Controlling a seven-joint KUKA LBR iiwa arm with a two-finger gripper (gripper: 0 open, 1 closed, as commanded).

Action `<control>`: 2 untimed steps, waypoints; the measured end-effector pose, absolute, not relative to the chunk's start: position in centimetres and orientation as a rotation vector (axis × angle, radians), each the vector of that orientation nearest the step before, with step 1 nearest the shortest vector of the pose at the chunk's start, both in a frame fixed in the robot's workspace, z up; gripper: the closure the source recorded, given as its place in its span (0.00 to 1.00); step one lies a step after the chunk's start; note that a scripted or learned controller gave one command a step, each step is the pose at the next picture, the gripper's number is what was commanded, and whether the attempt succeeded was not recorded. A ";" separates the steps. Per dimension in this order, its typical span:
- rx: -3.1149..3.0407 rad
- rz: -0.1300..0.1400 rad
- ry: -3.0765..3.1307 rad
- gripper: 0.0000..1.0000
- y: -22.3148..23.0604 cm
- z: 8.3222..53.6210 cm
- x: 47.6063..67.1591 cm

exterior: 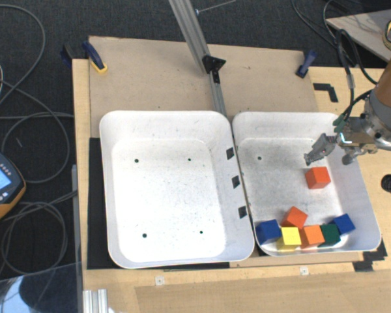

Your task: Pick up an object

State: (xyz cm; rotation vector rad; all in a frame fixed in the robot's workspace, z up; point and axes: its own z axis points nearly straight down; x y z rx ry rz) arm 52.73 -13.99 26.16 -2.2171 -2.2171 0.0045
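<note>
In the right bin (274, 145) an orange cube (318, 177) lies by itself. My gripper (328, 159) hangs just above and slightly behind it, open, its two fingers spread apart with nothing between them. Along the bin's front edge sits a cluster of cubes: blue (268, 230), yellow (290, 236), orange (311, 235), green (330, 233) and another blue (343, 224). One more orange cube (296, 216) rests behind them.
The left bin (117, 175) stands beside the right one, with black clips (235, 181) along their shared wall. A metal post (194, 31) slants up from the back of the bench. Cables and a handheld pendant (0, 181) lie on the floor at left.
</note>
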 end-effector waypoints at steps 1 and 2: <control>-2.220 -0.001 -2.221 0.00 -14.0 26.4 52.8; -2.216 0.005 -2.217 0.00 -13.1 20.6 52.4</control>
